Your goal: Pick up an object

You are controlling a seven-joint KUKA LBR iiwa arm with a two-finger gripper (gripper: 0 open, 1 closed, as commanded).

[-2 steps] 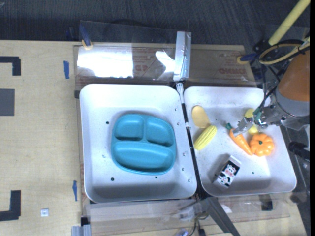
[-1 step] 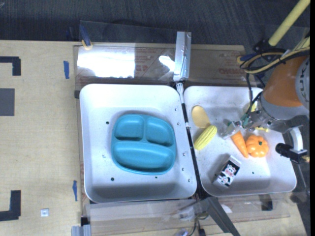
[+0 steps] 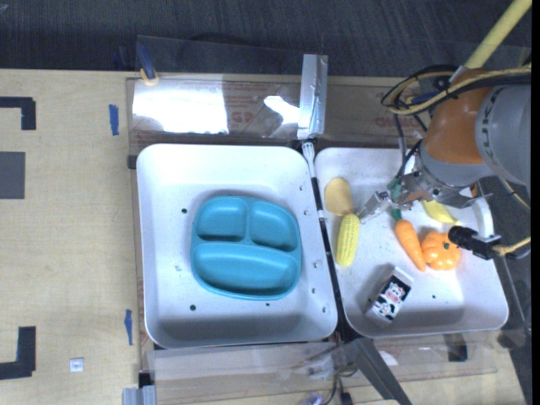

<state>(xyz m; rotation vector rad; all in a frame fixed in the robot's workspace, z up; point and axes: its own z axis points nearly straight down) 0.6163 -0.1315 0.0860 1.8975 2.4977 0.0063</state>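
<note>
My gripper [image 3: 386, 202] hangs over the upper middle of the right bin [image 3: 472, 310], below the orange wrist band. A pale yellow potato-like piece [image 3: 338, 195] lies just to its left, and a corn cob [image 3: 347, 239] below that. An orange carrot [image 3: 409, 243] lies just under the gripper to the right, beside an orange pepper [image 3: 441, 251]. A yellow piece [image 3: 439, 212] is partly hidden by the wrist. A small black-and-white carton [image 3: 390, 296] lies near the bin's front. I see nothing held.
The left bin [image 3: 160, 226] holds a blue divided plate [image 3: 246, 245]. A raised divider [image 3: 319, 218] separates the two bins. A clear panel and a metal bracket [image 3: 312, 95] stand behind the bins. Cables loop above the wrist at the top right.
</note>
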